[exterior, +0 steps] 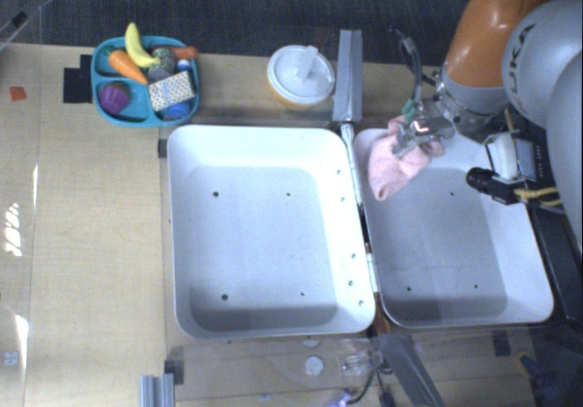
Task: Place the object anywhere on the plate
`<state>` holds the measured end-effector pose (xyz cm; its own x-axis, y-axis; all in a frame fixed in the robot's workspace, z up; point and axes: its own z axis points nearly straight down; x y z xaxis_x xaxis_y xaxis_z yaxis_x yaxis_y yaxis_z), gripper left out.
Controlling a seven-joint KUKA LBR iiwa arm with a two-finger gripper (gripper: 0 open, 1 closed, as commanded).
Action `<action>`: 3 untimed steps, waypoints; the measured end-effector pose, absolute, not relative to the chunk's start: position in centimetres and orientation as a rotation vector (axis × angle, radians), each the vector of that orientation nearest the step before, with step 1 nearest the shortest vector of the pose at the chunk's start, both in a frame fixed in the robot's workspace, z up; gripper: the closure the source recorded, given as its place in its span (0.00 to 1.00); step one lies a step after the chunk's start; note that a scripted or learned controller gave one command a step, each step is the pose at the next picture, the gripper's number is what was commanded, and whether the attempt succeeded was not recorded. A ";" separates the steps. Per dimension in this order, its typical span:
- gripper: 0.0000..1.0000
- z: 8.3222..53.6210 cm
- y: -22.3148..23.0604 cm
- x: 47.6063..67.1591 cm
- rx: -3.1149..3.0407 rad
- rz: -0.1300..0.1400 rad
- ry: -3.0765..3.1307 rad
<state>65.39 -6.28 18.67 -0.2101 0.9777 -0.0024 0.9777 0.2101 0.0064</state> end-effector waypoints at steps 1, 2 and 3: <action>1.00 22.7 -6.1 65.6 1.959 0.009 2.446; 1.00 22.2 -0.6 65.8 1.429 0.007 2.789; 1.00 21.9 3.9 64.8 0.840 0.007 3.018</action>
<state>64.76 3.86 21.87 -0.8562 0.5166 -0.0069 0.5166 0.8562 0.0066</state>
